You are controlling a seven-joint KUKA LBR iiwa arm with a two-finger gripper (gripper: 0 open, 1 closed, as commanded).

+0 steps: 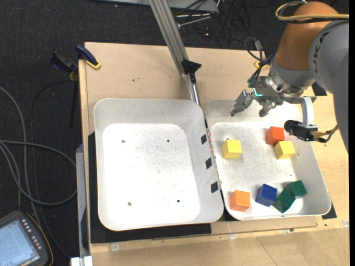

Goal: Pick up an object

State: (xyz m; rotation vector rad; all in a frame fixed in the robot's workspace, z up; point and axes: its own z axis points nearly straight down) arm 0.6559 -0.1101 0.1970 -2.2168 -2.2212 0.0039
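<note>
The gripper (247,113) is hanging over the far rim of the right bin (250,173), and its 2 fingers (239,105) are spread apart with nothing between them, so no grab.

All 7 blocks sit in that right bin, on the camera side of the fingers:

- The closest is a yellow block (232,148), just camera-side of the view-left fingertip and lying alone on the bin floor.
- A red block (274,135) sits off toward the view-right fingertip, a little nearer the camera than that tip. A second yellow block (284,149) is tucked right against it on the near side.
- The rest are well away from the fingers, lined up along the bin's near wall. There's an orange block (239,200) roughly straight out from the view-left finger, then a blue block (267,194).
- After those come a dark green block (284,200) right beside the blue one, and a lighter green block (298,188) touching the dark one.

The left bin (144,165) is off to the view-left of the fingers, and the 2 bins sit edge to edge on the bench (138,65). A slanted metal pole (169,29) comes down to about where the bins meet, view-left of the fingers and further back.
</note>
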